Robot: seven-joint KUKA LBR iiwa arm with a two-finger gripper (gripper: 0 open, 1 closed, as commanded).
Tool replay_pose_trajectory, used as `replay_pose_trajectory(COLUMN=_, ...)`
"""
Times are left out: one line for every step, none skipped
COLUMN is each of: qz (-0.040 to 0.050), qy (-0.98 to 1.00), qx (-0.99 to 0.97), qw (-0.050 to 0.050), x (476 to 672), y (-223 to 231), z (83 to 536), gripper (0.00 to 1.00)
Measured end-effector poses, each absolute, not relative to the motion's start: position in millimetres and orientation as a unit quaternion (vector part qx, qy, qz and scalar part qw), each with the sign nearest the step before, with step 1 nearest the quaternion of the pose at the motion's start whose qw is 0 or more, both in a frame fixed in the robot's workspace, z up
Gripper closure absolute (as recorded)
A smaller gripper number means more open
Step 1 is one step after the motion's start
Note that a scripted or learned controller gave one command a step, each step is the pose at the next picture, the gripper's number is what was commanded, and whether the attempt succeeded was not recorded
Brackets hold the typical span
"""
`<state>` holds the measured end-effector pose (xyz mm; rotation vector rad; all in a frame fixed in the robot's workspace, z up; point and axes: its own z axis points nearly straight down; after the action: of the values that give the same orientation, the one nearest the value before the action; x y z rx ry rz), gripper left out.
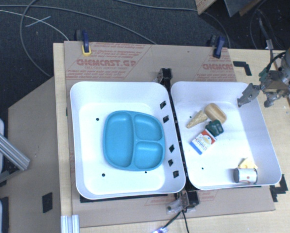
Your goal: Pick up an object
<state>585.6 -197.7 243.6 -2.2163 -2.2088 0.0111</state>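
Note:
The right bin [261, 130] holds a tan cone-shaped piece [206, 115], a small dark green object [214, 127] touching it, and a red, white and blue carton [202, 142] just below. A grey and yellow cylinder [245, 174] lies near that bin's front right corner. My gripper [259, 98] hangs over the bin's far right rim, well to the right of the cone. It is open, its two fingers are spread apart, and nothing sits between them.
A blue divided plate [133, 141] lies in the left bin [81, 130]. Black clips [165, 74] sit along the ridge between the bins. Blue clamps [86, 42] hold the cardboard base at the back. Cables run over the dark floor behind.

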Motion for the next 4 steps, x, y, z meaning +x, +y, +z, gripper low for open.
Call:
replay_pose_trajectory(qz=0.0000, qy=-0.707, qx=-0.707, qw=0.000, x=588.3, y=-197.0, z=251.2, gripper=0.00)
replay_pose_trajectory(qz=0.0011, qy=-0.708, qx=-0.707, qw=0.003, x=594.1, y=-189.7, z=203.2, gripper=0.00)
replay_pose_trajectory(qz=0.0012, qy=-0.708, qx=-0.706, qw=0.003, x=599.6, y=-186.2, z=142.3, gripper=0.00)
replay_pose_trajectory(qz=0.0010, qy=-0.707, qx=-0.707, qw=0.003, x=598.9, y=-185.3, z=89.6, gripper=0.00)
